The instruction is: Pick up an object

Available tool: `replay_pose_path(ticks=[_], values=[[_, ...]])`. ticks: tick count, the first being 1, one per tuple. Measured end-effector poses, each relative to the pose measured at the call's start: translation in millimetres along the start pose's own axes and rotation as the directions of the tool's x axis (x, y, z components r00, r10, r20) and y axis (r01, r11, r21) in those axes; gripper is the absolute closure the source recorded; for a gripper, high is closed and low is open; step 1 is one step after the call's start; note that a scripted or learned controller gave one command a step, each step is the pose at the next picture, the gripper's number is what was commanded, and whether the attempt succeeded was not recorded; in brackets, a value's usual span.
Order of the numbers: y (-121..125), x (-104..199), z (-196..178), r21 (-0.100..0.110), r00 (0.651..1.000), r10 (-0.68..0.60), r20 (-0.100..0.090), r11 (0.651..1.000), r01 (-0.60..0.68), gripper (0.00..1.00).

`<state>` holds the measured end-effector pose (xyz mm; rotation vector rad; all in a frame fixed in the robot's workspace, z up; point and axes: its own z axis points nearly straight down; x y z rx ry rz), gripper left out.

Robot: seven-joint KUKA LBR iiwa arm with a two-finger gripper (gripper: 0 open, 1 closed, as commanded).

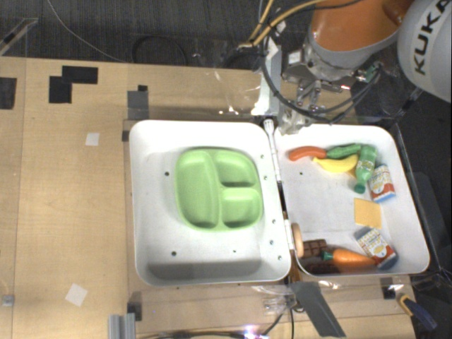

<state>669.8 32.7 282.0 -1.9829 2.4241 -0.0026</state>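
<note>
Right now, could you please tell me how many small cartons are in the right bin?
2. One carton lies near the right wall of the right bin, beside the green bottle. The other carton lies at the near right corner, by the carrot. More may be hidden underneath.

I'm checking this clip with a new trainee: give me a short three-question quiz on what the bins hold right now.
1. True or false: the green divided plate lies in the left bin.
2. Which item lies nearest the slice of cheese in the right bin? A) the chocolate bar B) the small carton C) the red chili pepper
3. Fill in: the banana lies just below the ____ pepper.

Key: 1 true; 2 B; 3 red chili. The gripper is above the far rim of the right bin, with none of these items between its fingers.
</note>
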Motion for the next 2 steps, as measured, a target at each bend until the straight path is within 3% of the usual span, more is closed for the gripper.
replay_pose_path(ticks=[1, 2], values=[[-16.0, 75.2, -27.4, 0.005, 0.99, 0.143, -0.002, 0.99, -0.143, 1.0], [14.6, 30.0, 4.0, 0.0, 1.0, 0.03, -0.001, 1.0, -0.03, 1.0]])
